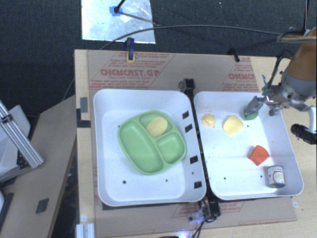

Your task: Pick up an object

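Camera view shows a small green object at upper right of the right bin, seemingly light and stiff, best pinched across its sides. Gripper hovers over it; whether it grips, I cannot tell.

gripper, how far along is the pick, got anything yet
Done: the gripper has reached the right bin's far side. In hand: it sits at a green object; a grasp isn't discernible. Left: lifting something clear of the bin.
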Controlling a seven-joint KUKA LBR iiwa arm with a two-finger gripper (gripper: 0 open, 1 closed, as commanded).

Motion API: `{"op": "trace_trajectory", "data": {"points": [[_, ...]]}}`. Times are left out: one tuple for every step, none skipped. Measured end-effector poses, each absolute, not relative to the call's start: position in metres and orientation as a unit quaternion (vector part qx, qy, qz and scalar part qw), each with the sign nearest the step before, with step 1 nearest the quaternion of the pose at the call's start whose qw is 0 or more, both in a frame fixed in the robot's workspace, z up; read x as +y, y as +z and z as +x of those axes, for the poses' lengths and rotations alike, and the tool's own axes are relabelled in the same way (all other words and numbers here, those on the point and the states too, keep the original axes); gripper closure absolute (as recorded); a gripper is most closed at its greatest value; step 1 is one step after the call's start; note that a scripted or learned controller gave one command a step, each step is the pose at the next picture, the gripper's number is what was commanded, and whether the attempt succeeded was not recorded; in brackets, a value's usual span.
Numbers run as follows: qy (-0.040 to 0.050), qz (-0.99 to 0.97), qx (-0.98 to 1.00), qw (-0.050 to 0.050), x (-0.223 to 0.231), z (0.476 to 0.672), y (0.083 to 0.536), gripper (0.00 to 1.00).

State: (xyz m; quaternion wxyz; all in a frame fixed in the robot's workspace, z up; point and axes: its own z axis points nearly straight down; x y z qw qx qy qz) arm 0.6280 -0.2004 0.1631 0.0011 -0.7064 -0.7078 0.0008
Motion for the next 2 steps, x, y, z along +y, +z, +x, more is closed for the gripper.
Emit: {"op": "trace_trajectory", "data": {"points": [[0.0008, -0.707, -0.707, 0.001, -0.206, 0.625, 0.103, 0.00], [-0.0011, -0.706, -0.708, -0.002, -0.206, 0.627, 0.088, 0.00]]}}
